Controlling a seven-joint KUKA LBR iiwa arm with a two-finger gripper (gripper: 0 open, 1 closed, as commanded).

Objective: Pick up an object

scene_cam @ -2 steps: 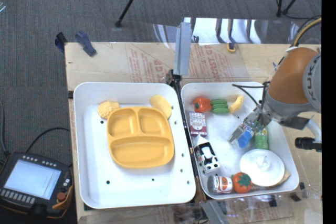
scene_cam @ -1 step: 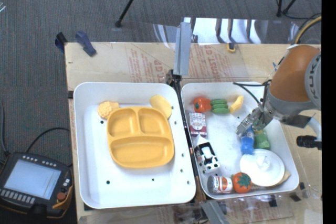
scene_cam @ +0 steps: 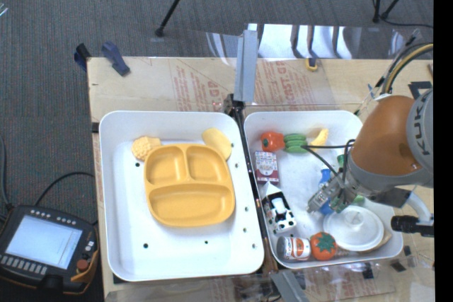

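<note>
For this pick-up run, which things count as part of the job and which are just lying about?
Job:
gripper, low in the right bin
pickable items there: red carton, cow toy, can, tomato, white lid, green toy

Lying about:
yellow tray in the left bin
pendant on the floor
blue clamp

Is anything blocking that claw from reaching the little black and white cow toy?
Nothing visible does. The gripper hangs over the right bin, and the cow toy lies on the bin floor toward the left bin, with bare white floor between them. The red carton and the can lie off to either side of that gap.
</note>
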